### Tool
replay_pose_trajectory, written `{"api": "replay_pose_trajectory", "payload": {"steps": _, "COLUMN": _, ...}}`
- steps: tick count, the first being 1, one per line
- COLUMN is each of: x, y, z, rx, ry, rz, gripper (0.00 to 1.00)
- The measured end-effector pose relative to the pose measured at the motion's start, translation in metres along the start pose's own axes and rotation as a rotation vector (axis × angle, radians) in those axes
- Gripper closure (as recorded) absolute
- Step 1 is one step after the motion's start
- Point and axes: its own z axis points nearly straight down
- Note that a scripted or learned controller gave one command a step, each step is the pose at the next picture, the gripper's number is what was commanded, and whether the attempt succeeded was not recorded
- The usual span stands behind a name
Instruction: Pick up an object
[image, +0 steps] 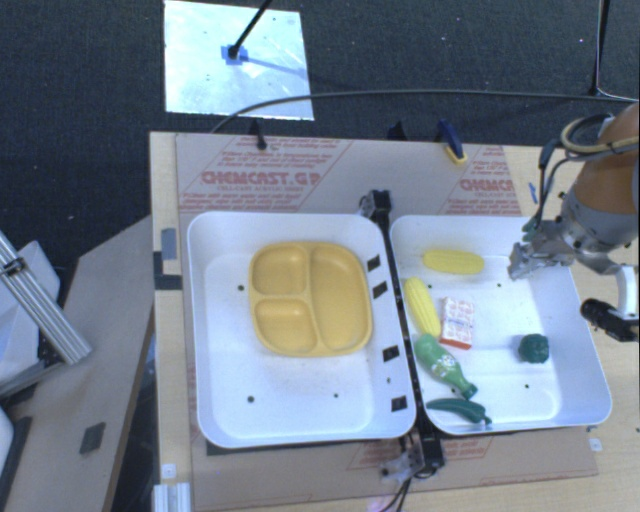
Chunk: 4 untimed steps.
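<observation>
Dark speckled carpet floor (80, 90), shiny metal sheet (237, 60) lying on it, pale wooden bench (170, 180) under a printed protective board (300, 170), aluminium frame rail (40, 310) at left

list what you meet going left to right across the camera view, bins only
yellow divided plate → corn cob → red and white packet → green ball

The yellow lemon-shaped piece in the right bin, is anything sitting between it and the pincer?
Nothing visible does. The pincer is over the right bin's upper right part, and the yellow piece lies to its left across bare white floor. The corn and small carton lie lower, off that line.
</observation>
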Motion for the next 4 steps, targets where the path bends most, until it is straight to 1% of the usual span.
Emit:
{"api": "replay_pose_trajectory", "payload": {"steps": 1, "x": 0.000, "y": 0.002, "z": -0.054, "rx": 0.001, "ry": 0.000, "rz": 0.001, "gripper": 1.00}}
{"api": "replay_pose_trajectory", "payload": {"steps": 2, "x": 0.052, "y": 0.001, "z": -0.068, "rx": 0.004, "ry": 0.003, "rz": -0.003, "gripper": 1.00}}
{"api": "replay_pose_trajectory", "payload": {"steps": 3, "x": 0.105, "y": 0.010, "z": -0.071, "rx": 0.005, "ry": 0.004, "rz": -0.004, "gripper": 1.00}}
{"api": "replay_pose_trajectory", "payload": {"steps": 4, "x": 0.149, "y": 0.004, "z": -0.070, "rx": 0.006, "ry": 0.003, "rz": -0.002, "gripper": 1.00}}
